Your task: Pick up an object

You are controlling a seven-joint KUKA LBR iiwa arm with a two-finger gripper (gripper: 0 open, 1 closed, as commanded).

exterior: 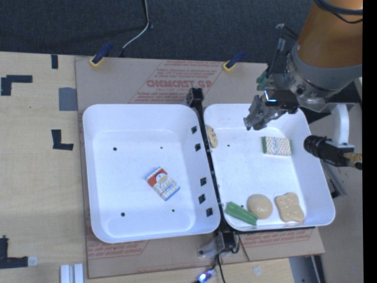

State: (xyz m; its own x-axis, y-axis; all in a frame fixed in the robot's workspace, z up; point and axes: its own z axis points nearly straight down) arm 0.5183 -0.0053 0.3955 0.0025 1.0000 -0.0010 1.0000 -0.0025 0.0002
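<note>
The arm's jaws [257, 121] hang over the far part of the right bin [315, 175], near its back wall, pointing down and to the left; whether they stand wide or narrow cannot be told from this angle, and nothing shows between them. No object lies directly under them. The nearest is a small sponge [276, 145], a soft-looking rectangular block, pale with a green speckled face, lying flat on the bin floor just to the right and nearer the camera than the jaws. A small round tan piece [212, 138] rests against the bin's left wall, to the left of the jaws. Along the near wall of the same bin lie three things close together: a green flat stick-shaped item [241, 213], a smooth beige ball-like lump [259, 206] touching or nearly touching it, and a bumpy tan biscuit-shaped piece [290, 207] just to the right. The left bin [94, 158], a shallow glossy white plastic tray with rounded corners, holds a small printed carton [162, 184] in red, white and blue, lying tilted near its middle. Both bins sit on a brown cardboard sheet [171, 84] on the wooden surface [35, 175].
</note>
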